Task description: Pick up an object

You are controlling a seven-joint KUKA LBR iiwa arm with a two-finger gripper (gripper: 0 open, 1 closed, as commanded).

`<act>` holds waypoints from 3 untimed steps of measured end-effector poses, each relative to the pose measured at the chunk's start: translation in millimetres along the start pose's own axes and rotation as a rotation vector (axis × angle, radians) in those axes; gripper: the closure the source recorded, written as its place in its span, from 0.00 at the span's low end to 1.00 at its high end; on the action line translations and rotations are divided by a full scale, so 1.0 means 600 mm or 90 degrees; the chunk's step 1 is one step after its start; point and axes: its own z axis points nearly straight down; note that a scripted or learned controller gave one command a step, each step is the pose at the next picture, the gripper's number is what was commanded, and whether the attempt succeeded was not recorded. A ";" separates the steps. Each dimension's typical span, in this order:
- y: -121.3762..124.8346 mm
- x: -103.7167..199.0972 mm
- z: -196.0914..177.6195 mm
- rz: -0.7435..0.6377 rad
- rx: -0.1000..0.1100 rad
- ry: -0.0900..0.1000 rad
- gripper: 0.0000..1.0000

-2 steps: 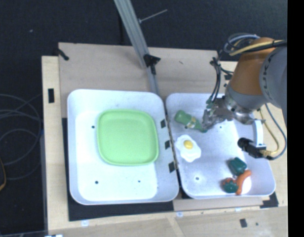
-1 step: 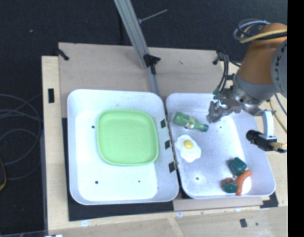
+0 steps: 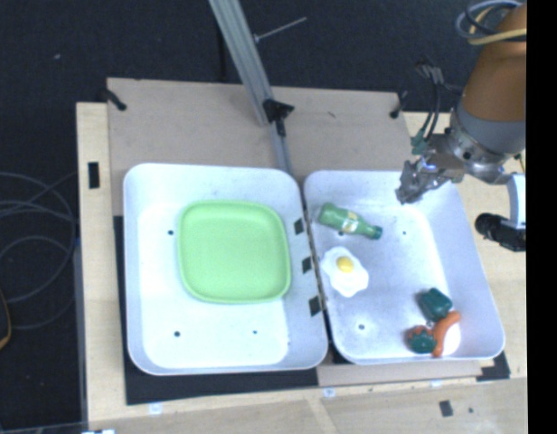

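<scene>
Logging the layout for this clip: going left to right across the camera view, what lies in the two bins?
Green plate in the left bin → fried egg toy → green bottle → dark green block, all in the right bin. The carrot-like pieces near the block overlap it, so they are left out.

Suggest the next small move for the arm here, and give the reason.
Probably shift the gripper toward the green bottle, then lower onto it. The gripper hangs over the right bin's far corner with nothing beneath it, while the bottle lies nearest, well apart from the fried egg and the items clustered in the near corner.
</scene>
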 end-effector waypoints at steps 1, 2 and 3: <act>-0.002 0.081 0.022 -0.002 0.004 0.001 1.00; 0.001 0.160 0.015 -0.002 0.003 0.001 1.00; 0.003 0.234 0.034 -0.002 0.004 0.001 1.00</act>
